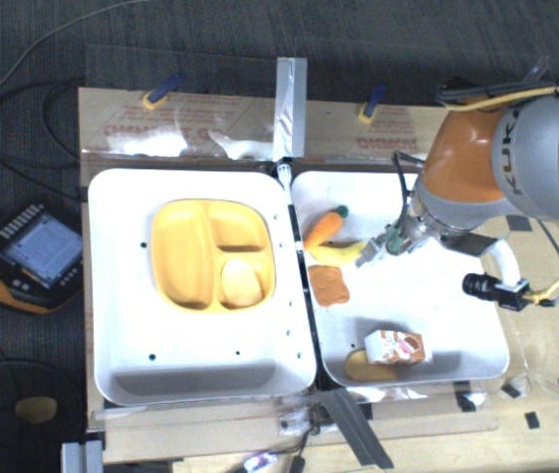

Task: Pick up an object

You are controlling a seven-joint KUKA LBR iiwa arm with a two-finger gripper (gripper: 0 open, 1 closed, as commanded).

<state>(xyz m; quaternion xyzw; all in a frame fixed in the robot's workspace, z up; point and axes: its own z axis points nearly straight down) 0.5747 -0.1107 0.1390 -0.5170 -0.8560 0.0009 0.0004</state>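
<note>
Counter: a brown board (102,116) carrying two shallow white bins side by side, with dark carpet around it.
Left bin (121,353): holds a yellow divided tray (185,254) with three compartments; a pale round item (241,284) sits in the tray's lower right compartment.
Right bin (456,323): holds the loose objects and the arm's working end.
Carrot (323,227): orange with a green tip, lying at a slant near the bin's upper left, close to the divider between the bins.
Banana (336,252): yellow, lying just below the carrot and touching it, its right end pointing at the tool.
Orange piece (328,286): a flat, roughly square item just below the banana, near the bin's left wall.
Small carton (395,346): white and reddish, lying on its side near the bin's lower edge.
Tan item (366,367): rounded, just beside and below the carton, at the bin's front wall.
Arm (476,166): grey with an orange band, reaching in from the right over the right bin's upper part.
Tool (376,248): low over the bin floor, its tip right at the banana's right end; cannot tell whether its fingers are spread or pressed together, and nothing is seen pinched in them.
Handheld controller (33,254): on the carpet, left of the counter.
</note>
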